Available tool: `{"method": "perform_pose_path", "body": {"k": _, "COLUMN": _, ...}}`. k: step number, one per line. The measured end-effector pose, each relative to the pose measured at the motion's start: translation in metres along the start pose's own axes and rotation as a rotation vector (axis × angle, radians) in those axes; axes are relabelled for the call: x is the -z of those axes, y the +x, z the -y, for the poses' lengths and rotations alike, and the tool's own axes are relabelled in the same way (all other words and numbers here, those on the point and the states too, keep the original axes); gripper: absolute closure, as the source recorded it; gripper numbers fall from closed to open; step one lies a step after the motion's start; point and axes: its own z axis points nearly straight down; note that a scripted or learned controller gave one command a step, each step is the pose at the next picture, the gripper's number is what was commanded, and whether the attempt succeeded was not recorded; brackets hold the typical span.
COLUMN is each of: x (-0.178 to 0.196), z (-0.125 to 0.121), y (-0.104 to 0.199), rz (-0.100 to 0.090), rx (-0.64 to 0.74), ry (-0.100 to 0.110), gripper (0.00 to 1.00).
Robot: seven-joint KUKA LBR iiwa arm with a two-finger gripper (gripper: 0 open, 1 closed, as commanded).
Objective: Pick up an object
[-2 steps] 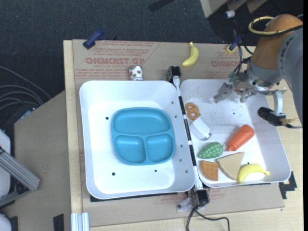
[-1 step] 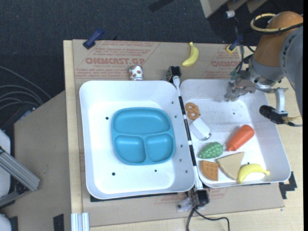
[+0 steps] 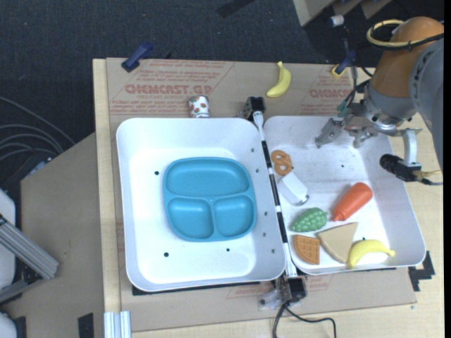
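Camera view: gripper (image 3: pixel 343 133) open, empty over right bin (image 3: pixel 402 210), pre-grasp; next drop onto carrot (image 3: pixel 351 200).

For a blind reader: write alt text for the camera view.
A grey robot arm's gripper hovers, fingers spread, over the right bin, which holds toy foods including a carrot and banana. The left bin holds a blue divided plate.
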Motion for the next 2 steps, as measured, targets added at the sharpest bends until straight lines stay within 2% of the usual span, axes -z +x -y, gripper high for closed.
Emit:
{"method": "perform_pose_path", "body": {"k": 1, "x": -0.021, "z": 0.002, "y": 0.006, "rz": -0.003, "rx": -0.002, "ry": 0.004, "gripper": 0.00}}
{"method": "perform_pose_path", "body": {"k": 2, "x": -0.010, "z": 0.001, "y": 0.006, "rz": -0.002, "rx": -0.001, "ry": 0.002, "gripper": 1.00}}
